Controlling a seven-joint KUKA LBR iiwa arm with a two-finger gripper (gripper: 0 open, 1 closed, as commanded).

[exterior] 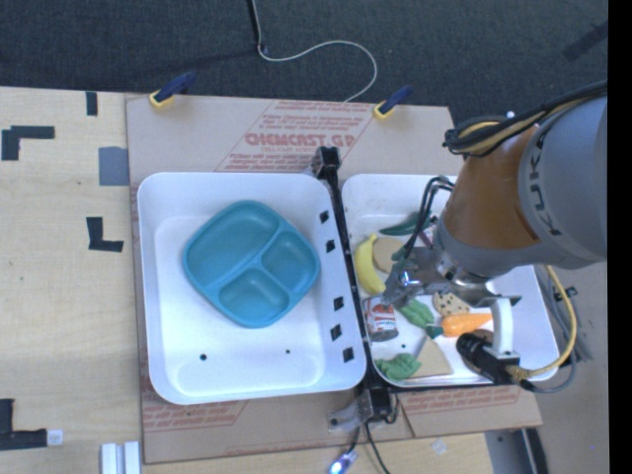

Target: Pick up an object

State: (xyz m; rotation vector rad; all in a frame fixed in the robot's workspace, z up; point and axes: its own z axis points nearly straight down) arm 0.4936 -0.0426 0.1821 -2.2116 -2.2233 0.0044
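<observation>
— Where among the toy food (425, 316)?
— Heaped in the right bin (538, 339), directly beneath and around the gripper (403, 284): yellow banana (367, 263) just left of it, small can (381, 319) just below, orange carrot (464, 323) lower right, green leafy piece (399, 366) farther down by the near rim.
— And the gripper?
— Hanging low over that pile under the grey, orange-banded arm (513, 200). Open or closed: cannot tell. Nothing visibly between.
— Further out?
— Left of the gripper, past the divider, the left bin (163, 354) with a blue sectioned plate (251, 262). Beyond both, cardboard sheet (286, 141) clipped at the far edge.
</observation>
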